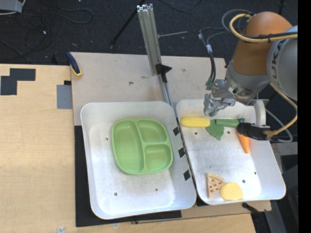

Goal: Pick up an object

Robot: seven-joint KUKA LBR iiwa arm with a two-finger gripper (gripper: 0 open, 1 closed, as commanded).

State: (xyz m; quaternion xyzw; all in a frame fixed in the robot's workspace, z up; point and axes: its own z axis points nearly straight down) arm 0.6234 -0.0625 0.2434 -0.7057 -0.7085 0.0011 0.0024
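Corn [195, 122] is our likeliest target, so we place everything else by it. Nearest the camera, well below the corn at the front of the right bin [272, 188], lie a pizza slice [213, 184] and a yellow disc [231, 191], touching each other. Well left of the corn, across the divide, the green tray [142, 146] sits in the left bin [97, 178]. The corn itself lies crosswise at the back of the right bin, its right end touching the green husk [221, 127]; a carrot [244, 142] lies further right (partly under a black cable fitting). Just above the corn's right end hangs the gripper [214, 108], and we cannot tell whether it is spread or closed; nothing shows between its tips. We judge this the approach step, with no grasp yet. The next move calls for lowering straight onto the corn, straddling its narrow width, then closing and lifting.
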